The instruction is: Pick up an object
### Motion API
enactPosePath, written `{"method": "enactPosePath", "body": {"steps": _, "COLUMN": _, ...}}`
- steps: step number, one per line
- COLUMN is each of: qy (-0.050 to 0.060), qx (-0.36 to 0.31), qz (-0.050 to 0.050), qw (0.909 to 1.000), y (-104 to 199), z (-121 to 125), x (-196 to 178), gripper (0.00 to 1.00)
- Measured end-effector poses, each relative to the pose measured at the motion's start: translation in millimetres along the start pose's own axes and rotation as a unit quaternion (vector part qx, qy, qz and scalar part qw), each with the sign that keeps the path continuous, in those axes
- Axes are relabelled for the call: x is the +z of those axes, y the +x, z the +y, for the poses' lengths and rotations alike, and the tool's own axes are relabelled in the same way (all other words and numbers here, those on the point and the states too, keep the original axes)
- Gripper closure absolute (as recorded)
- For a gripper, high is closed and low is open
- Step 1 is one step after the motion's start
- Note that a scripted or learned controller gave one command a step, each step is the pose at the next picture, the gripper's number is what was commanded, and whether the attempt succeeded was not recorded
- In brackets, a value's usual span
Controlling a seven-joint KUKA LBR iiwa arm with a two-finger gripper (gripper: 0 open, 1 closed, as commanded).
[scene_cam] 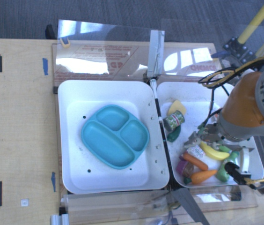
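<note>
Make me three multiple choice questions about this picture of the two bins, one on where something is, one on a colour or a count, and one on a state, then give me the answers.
1. Where does the divided plate lie?
A. In the left bin
B. In the right bin
C. On the wooden bench outside the bins

2. What colour is the divided plate?
A. Red
B. Turquoise blue
C. Black

3. How does the small green can lie?
A. Alone on the divided plate
B. Hanging outside the bin over its wall
C. On the right bin's floor among the toy food

Answers:
1 A: the divided plate sits inside the left bin.
2 B: all three of its compartments are turquoise blue.
3 C: the small green can rests in the right bin, near the banana and the carrot.
</note>
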State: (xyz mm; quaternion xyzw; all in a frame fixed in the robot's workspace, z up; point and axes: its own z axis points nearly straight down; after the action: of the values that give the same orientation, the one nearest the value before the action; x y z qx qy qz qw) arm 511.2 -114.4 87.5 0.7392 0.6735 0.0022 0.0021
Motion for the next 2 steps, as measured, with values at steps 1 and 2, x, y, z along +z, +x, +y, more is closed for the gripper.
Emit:
{"method": "enactPosePath", "body": {"steps": 1, "qy": -0.004, "qx": 0.001, "qz": -0.001, "qw": 1.0, "y": -0.3, "z": 2.6, "x": -11.5, "gripper": 1.0}}
{"method": "enactPosePath", "body": {"steps": 2, "qy": 0.0, "qx": 0.035, "qz": 0.002, "qw": 0.9994, "y": 128.9, "z": 61.7, "x": -99.5, "gripper": 1.0}}
